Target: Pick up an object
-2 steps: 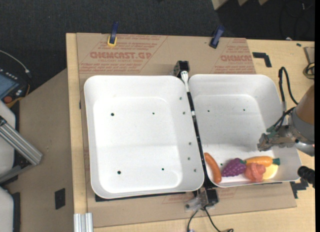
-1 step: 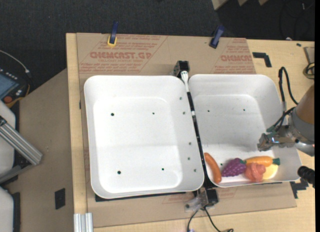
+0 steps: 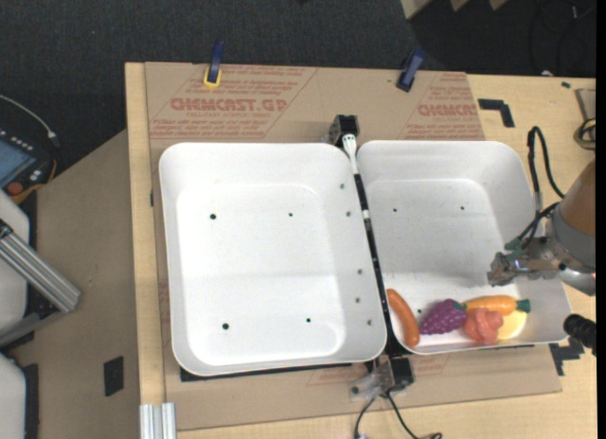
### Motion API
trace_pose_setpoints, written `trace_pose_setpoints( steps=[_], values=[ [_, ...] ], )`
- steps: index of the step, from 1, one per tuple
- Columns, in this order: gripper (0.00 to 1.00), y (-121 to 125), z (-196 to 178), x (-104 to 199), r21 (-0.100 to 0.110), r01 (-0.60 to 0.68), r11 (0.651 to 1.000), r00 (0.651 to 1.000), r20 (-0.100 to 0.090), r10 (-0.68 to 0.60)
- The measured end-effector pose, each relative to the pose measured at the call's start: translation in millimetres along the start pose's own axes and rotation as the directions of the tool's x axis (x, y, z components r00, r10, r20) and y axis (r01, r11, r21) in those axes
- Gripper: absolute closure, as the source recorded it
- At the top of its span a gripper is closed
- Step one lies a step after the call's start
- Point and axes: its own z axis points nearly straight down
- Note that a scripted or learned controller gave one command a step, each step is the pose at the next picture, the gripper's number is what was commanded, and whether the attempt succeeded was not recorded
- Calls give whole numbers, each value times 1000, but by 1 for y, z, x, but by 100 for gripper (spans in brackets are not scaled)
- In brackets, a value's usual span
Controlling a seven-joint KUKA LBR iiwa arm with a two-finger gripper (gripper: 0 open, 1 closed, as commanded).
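Several toy foods lie in a row along the front wall of the right bin (image 3: 445,167): an orange sausage-shaped piece (image 3: 402,317), a purple bunch of grapes (image 3: 443,316), a red-pink piece (image 3: 482,326), an orange carrot with a green tip (image 3: 494,304) and a pale yellow piece (image 3: 512,326). My gripper (image 3: 509,267) reaches in from the right and hovers near the bin's right side, just behind and above the carrot. It is apart from the toys, and I see nothing held in it.
The left bin (image 3: 180,238) lies beside the right one, with a black hinge strip (image 3: 365,224) between them. Both rest on a cardboard sheet (image 3: 284,96) held by blue clamps (image 3: 216,59). A black cable (image 3: 536,158) runs along the right bin's edge.
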Motion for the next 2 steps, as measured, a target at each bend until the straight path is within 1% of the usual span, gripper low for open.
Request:
trace_pose_setpoints(
  steps=[2],
  values=[
    [0,0,0,0,0,0,1000,1000,0,0]
  ],
)
